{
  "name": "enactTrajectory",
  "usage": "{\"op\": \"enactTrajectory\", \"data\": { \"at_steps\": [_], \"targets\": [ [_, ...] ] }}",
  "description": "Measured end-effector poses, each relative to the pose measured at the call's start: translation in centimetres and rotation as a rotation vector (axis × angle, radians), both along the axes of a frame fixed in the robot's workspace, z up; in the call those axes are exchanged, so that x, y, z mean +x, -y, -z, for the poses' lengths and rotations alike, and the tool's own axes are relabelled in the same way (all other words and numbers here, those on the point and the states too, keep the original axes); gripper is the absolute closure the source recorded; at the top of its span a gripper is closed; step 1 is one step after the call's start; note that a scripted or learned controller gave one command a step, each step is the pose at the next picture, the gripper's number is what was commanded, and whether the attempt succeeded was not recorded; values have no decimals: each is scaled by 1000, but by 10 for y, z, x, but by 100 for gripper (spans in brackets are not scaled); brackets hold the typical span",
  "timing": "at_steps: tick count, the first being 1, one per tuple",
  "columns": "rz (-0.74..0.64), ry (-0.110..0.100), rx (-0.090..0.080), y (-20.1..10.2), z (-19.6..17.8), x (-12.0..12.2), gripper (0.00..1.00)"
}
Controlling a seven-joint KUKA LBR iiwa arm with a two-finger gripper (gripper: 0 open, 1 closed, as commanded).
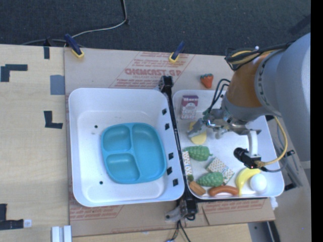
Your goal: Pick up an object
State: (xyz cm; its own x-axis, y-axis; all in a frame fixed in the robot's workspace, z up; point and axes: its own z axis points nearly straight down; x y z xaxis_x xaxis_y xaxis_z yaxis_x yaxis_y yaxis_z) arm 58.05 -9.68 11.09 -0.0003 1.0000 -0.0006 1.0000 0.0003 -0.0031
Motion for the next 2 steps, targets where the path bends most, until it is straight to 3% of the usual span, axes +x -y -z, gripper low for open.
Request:
{"op": "enactTrajectory", "data": {
  "at_steps": [1, 2],
  "targets": [
    [0, 4, 0, 4, 25, -4, 0],
    [-1, 6, -1, 6, 26, 88, 0]
  ]
}}
